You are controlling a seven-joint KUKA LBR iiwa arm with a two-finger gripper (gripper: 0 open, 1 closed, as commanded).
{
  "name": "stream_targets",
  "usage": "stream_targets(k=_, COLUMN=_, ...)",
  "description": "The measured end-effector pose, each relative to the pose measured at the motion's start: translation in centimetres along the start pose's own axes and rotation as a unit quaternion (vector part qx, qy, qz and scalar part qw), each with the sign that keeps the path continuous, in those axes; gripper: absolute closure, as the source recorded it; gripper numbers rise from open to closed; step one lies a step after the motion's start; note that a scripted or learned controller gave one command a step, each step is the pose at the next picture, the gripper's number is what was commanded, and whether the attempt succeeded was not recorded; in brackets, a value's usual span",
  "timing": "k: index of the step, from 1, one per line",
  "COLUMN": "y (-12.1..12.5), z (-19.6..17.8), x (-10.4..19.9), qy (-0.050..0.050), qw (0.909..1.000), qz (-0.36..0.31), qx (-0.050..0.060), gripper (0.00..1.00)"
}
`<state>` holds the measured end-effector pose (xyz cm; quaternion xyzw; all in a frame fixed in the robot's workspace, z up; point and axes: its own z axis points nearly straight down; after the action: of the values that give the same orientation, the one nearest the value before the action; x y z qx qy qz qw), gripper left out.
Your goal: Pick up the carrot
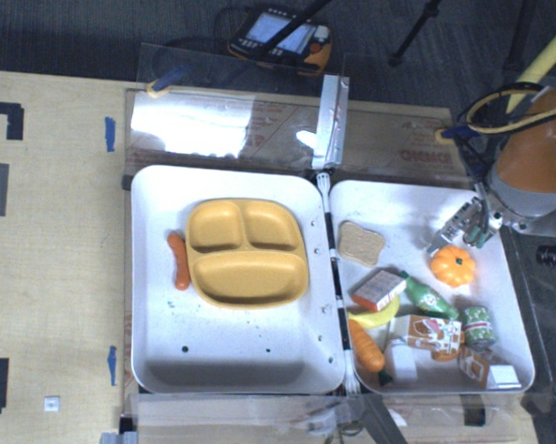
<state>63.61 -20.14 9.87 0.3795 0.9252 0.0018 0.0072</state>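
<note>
We see the pincer [462, 228] over the right bin [521, 320], just above a small pumpkin [453, 266]; we cannot tell how it stands. The carrot [365, 347] lies well apart, at the bin's near left corner, beside a banana [376, 315].

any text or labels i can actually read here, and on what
None can be read.
Red print on the cardboard strip behind the right bin: too blurred.
Handheld screen at the top: blurred.
Printed cartons and small red-and-white box in the right bin: too small.
</note>
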Motion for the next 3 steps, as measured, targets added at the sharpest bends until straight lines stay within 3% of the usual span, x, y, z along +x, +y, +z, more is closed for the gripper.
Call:
stream_targets(k=1, y=0.2, z=-1.2, x=-0.2, qy=-0.004, qw=1.0000, qz=0.000, qx=-0.002, gripper=1.00)
stream_targets(k=2, y=-3.6, z=1.0, x=6.7, qy=0.003, qw=0.9968, qz=0.080, qx=0.002, gripper=1.00)
stream_targets(k=3, y=-6.9, z=-9.9, x=14.9, qy=0.005, qw=0.9816, qz=0.191, qx=0.005, gripper=1.00)
